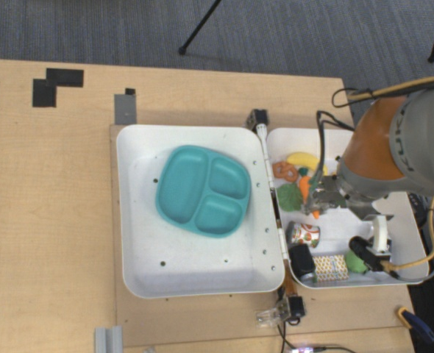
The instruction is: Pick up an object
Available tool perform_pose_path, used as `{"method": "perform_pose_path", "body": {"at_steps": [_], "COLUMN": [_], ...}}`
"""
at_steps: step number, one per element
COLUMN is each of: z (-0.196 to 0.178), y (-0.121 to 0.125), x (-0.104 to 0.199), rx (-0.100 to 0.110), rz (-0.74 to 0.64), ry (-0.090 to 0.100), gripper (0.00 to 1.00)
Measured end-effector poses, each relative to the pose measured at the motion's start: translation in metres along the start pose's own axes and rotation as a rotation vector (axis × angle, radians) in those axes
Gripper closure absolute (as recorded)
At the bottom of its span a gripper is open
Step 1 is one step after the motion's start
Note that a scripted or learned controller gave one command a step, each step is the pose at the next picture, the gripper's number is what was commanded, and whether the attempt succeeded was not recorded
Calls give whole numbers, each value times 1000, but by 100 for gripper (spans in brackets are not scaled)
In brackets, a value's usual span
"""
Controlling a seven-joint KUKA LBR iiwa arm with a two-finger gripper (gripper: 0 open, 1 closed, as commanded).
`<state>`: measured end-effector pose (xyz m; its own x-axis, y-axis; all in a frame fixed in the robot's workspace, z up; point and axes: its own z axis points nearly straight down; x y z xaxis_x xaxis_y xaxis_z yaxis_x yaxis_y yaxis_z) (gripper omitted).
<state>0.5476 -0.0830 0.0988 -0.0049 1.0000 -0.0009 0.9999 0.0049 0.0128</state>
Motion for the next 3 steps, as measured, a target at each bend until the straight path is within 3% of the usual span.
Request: {"method": "perform_pose_path", "body": {"at_steps": [1, 2, 3], "z": [0, 11, 0], "y": [0, 11, 13], "x": [0, -2, -2], "rx": [0, 7, 2], "rz": [0, -1, -3], "ry": [0, 1, 1], "gripper": [0, 0, 100]}}
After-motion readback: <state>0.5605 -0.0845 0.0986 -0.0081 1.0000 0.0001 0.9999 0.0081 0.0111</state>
